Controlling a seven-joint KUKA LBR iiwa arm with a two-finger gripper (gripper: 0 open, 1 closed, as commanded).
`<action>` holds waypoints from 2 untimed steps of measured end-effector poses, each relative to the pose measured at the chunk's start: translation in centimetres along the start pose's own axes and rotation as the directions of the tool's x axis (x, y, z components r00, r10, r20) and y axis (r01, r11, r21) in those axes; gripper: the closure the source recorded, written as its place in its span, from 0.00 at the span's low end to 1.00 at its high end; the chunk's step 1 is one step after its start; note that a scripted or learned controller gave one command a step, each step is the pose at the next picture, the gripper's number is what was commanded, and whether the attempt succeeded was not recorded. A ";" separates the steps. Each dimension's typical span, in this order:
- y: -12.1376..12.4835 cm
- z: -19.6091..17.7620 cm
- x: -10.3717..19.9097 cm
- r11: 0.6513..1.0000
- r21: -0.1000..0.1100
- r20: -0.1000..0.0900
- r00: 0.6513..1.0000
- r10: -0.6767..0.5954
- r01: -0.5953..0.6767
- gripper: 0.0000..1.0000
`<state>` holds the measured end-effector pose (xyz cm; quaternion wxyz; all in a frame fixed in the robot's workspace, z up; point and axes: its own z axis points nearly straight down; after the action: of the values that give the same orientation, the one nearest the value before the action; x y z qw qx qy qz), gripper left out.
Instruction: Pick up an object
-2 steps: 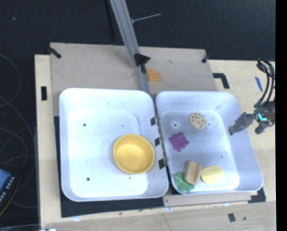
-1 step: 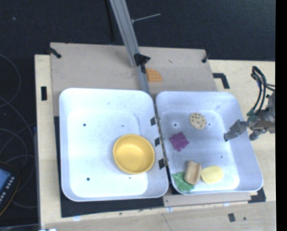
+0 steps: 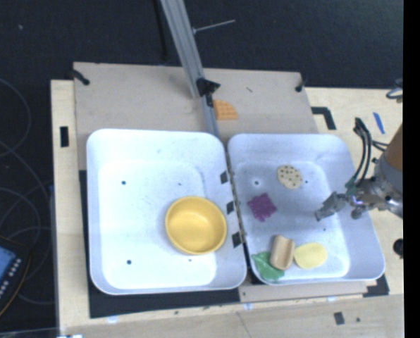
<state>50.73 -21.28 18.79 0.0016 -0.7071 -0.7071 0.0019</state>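
Pale wooden surface [image 3: 146, 94] bearing two white bins. Gripper [image 3: 337, 206] low over the right bin [image 3: 316, 146], fingers apparently spread, gripping nothing. Nearest candidates: yellow oval piece [image 3: 310, 255], tan cylinder [image 3: 281, 251], purple block [image 3: 261, 206]. Best to centre above one, then descend straight.

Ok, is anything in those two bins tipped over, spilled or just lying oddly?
Nothing looks spilled or damaged. In the right bin, the tan cylinder lies on its side, overlapping the green piece in the near corner, with the yellow oval beside it. The yellow bowl sits upright in the left bin.
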 end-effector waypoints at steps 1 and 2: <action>-0.4 4.6 0.6 1.000 -0.002 0.000 1.000 0.001 -0.001 0.00; -0.2 3.2 0.5 1.000 -0.010 0.000 1.000 0.006 -0.006 1.00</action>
<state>50.52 -20.82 15.61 -0.0022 -0.7093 -0.7049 -0.0016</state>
